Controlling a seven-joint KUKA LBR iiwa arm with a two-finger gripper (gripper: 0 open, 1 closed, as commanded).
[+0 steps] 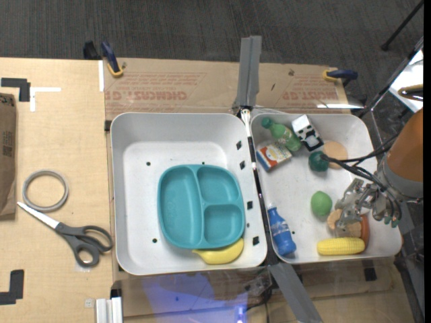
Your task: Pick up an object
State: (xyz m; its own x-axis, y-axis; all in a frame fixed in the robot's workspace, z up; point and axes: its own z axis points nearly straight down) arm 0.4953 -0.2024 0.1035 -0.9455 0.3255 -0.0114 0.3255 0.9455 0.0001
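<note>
A teal tray (201, 206) and banana (221, 253) are being held in the left bin (128, 180); gripper (350, 210) state can't be told, near right bin's (377, 153) front-right corner w/ corn (341, 246).

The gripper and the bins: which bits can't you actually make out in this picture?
- Gripper, camera view: fingers too small and cluttered to read.
- Banana, camera view: mostly hidden under the teal plate.
- Orange-brown item, camera view: the gripper covers it.
- Arm, camera view: cut off by the right edge.
</note>
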